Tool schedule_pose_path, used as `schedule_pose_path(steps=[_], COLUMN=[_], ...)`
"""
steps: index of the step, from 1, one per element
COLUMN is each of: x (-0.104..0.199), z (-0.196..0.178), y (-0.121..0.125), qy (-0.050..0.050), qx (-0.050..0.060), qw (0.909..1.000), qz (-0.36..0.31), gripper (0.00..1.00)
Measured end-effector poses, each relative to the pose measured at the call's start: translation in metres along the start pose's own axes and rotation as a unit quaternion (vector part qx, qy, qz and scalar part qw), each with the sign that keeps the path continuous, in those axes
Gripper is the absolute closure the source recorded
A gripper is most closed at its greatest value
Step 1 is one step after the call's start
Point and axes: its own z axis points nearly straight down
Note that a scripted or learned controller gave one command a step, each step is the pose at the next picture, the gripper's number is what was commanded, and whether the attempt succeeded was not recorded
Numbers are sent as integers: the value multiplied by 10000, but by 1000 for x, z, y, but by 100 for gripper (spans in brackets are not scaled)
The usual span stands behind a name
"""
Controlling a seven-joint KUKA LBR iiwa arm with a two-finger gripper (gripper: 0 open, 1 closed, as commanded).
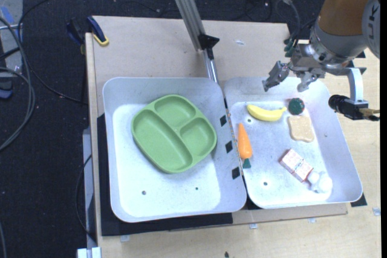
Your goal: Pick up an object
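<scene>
Jaws: you see the two-finger gripper spread apart, holding nothing, above the right white bin's far edge.
Objects: yellow banana, orange carrot, tan bread slice lie below it.

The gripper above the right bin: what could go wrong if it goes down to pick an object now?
1. The banana, green ball and bread slice lie close together, so the gripper may push one aside.
2. The gripper hangs near the right bin's far rim and could strike it.
</scene>
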Motion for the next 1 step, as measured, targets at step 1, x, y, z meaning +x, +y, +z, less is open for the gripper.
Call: schedule_pose_path(steps=[1], x=[-3], z=[50], y=[9], qy=[-1], qx=[12], qw=[10000], qz=[6], gripper=[0])
